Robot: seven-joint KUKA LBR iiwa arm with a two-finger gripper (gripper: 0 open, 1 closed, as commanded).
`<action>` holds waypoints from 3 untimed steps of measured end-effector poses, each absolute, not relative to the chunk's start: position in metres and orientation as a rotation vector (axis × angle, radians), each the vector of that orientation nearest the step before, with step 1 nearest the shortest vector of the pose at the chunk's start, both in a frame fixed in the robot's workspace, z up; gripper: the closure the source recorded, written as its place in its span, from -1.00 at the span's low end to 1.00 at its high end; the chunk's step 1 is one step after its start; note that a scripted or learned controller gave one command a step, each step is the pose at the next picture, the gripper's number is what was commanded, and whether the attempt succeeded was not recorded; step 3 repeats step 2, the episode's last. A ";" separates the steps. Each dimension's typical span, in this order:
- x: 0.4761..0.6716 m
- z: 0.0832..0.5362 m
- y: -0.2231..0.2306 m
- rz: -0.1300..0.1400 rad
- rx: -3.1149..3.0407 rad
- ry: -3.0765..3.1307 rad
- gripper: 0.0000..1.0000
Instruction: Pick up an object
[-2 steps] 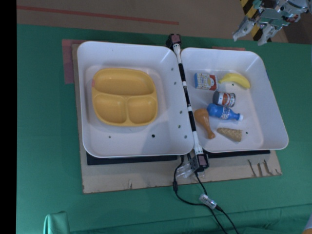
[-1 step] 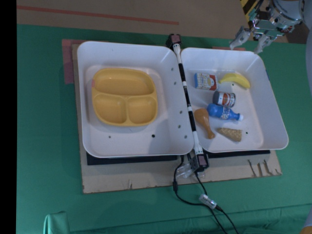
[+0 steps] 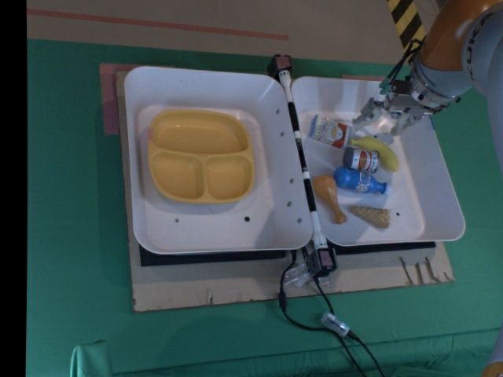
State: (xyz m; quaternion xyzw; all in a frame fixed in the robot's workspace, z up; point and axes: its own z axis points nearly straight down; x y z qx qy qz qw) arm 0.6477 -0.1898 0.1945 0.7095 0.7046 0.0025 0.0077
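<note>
While the grey arm with the orange band reaches in from the right, its gripper hangs over the upper part of the right bin, and its fingers are spread apart with nothing between them. Just under the gripper lies a yellow banana, and to the left of it a small white carton with a red label lies on its side. A small jar rests against the banana, and a blue bottle lies just below the jar. Near the bin's left wall there is a toy chicken leg, and beside it a brown cone-shaped piece. The left bin holds a yellow tray with three compartments. Both bins stand on a green surface, and black cables run out below them.
</note>
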 end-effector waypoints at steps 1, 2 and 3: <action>0.650 0.212 -0.194 0.017 2.215 2.183 1.00; 0.694 0.192 -0.146 -0.018 2.224 2.202 1.00; 0.694 0.192 -0.146 -0.018 2.224 2.202 1.00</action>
